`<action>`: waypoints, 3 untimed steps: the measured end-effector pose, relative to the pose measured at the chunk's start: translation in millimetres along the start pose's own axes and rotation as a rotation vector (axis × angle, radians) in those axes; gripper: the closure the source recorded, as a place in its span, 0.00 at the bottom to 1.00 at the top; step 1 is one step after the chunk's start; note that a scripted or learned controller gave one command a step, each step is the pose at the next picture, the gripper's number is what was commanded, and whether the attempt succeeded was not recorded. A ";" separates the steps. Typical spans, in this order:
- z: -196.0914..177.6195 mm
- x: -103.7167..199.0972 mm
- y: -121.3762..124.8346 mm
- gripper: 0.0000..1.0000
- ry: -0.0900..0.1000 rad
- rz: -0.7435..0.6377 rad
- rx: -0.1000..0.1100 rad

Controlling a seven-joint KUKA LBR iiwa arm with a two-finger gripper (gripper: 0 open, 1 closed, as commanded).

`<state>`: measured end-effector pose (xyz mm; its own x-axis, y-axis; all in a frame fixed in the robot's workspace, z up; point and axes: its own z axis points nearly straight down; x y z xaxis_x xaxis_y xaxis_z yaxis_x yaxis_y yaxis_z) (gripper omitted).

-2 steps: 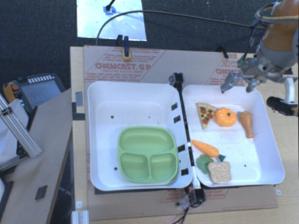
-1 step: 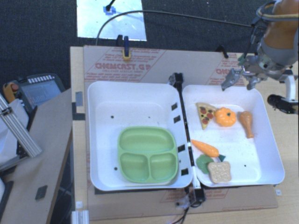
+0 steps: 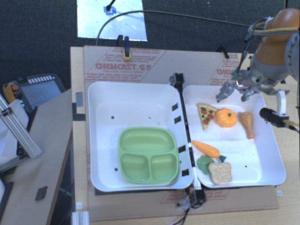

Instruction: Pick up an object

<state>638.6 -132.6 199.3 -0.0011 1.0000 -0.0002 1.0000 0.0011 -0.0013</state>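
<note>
Evenly and brightly lit from overhead; diffuse, no hard directional source evident. White bins [image 3: 140,95] near clipping, wall and floor hard to separate in left bin. Strong glare on reflective metal sheet [image 3: 111,13] at 12 o'clock, washed pale blue-white. Soft, short shadows under green divided tray [image 3: 148,154] and beside toy pumpkin [image 3: 226,117], falling slightly toward 6 o'clock. Dark carpet [image 3: 37,27] at 10 o'clock underexposed, texture grainy. Overall sharpness moderate; fine noise and compression softening throughout. Printed lettering on cardboard [image 3: 140,62] legible but fuzzy. Gripper [image 3: 236,92] at 2 o'clock slightly smeared, outline soft. Mild softening toward frame corners; no marked bending of straight edges.
</note>
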 end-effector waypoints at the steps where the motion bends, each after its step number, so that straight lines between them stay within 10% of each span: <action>1: 41.8 -3.2 3.3 0.00 -0.001 0.001 -0.002; 2: 90.0 4.0 10.9 0.00 0.000 -0.004 -0.002; 3: 76.2 3.4 12.2 1.00 -0.001 -0.005 -0.007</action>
<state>650.8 -129.2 123.0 -0.0061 1.0000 -0.0013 1.0000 0.0061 0.0053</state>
